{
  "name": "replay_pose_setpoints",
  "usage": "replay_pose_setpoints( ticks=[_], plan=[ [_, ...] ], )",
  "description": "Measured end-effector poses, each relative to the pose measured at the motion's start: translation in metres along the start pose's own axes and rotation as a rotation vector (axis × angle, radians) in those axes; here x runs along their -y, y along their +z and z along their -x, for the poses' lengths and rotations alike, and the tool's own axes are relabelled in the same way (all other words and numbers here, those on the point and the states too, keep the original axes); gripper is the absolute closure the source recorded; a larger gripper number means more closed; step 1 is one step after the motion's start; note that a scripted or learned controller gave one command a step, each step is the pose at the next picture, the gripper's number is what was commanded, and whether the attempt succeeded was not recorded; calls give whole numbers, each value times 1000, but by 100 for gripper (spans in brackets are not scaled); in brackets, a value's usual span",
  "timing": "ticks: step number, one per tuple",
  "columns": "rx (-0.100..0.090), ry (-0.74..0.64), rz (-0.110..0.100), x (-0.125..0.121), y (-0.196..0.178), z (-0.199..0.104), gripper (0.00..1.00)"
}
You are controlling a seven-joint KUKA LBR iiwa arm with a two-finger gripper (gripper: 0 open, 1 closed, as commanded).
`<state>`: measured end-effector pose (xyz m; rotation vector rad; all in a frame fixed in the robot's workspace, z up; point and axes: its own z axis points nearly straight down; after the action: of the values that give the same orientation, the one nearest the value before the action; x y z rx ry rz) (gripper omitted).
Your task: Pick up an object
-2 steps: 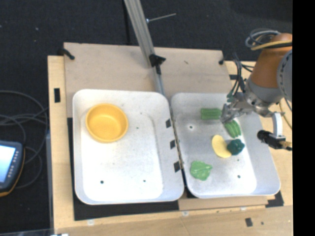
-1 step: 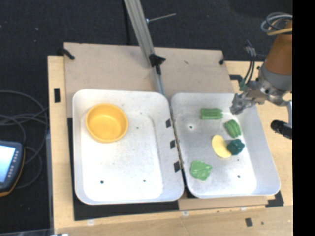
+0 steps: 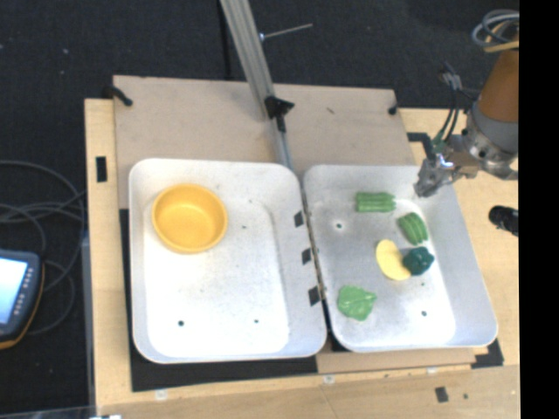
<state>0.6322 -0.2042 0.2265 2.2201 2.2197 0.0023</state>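
The right bin (image 3: pixel 454 312) holds several small toys: a green ridged piece (image 3: pixel 374 202) near its back, a green pepper-like piece (image 3: pixel 413 228) to its right, a yellow piece (image 3: pixel 390 259) touching a dark teal piece (image 3: pixel 418 260), and a light green lump (image 3: pixel 355 302) near the front. A yellow bowl (image 3: pixel 189 218) sits in the left bin (image 3: pixel 218 321) at its back left. My gripper (image 3: pixel 430 182) hangs over the back right corner of the right bin, right of the ridged piece, with nothing seen in it.
A slanted metal pole (image 3: pixel 253 55) rises from the bench behind the gap between the bins. Cables and a handheld screen (image 3: pixel 13 291) lie off the bench at the left. The arm's orange band (image 3: pixel 498 90) is at the right edge.
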Motion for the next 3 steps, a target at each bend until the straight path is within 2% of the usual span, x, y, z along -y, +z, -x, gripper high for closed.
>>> replay_pose_setpoints(
  ticks=[1,2,3],
  plan=[
    [-1,-3,-1,3,-13,-52,100],
    [-1,-4,-2,8,-4,-108,100],
    [-1,-3,-1,10,-8,-150,100]
  ],
)
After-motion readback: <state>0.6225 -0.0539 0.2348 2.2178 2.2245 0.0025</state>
